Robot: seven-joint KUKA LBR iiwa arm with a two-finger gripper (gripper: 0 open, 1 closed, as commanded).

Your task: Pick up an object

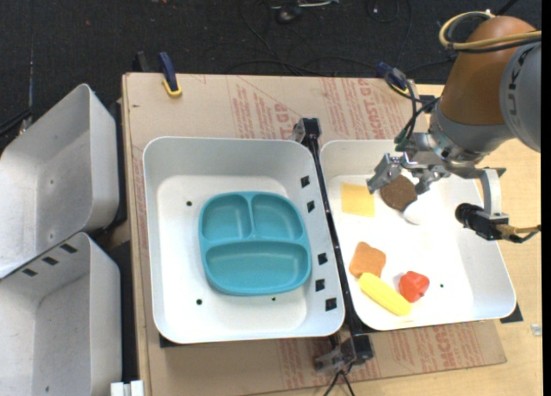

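- Right now the gripper [403, 181] sits in the right bin [482, 291], its fingers spread either side of a brown round piece [397, 194].
- Judged from that, the grasp step is in hand; next comes closing on the piece, then lifting.
- Being roundish, the piece shows no clear long axis.
- Nearby lie a yellow square [358, 199], an orange slice [368, 259], a yellow stick [384, 293] and a red lump [414, 285].

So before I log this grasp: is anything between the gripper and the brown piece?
Nothing visible: the gripper sits right at the brown piece in the right bin. The yellow cheese slice lies just beside it, toward the left.
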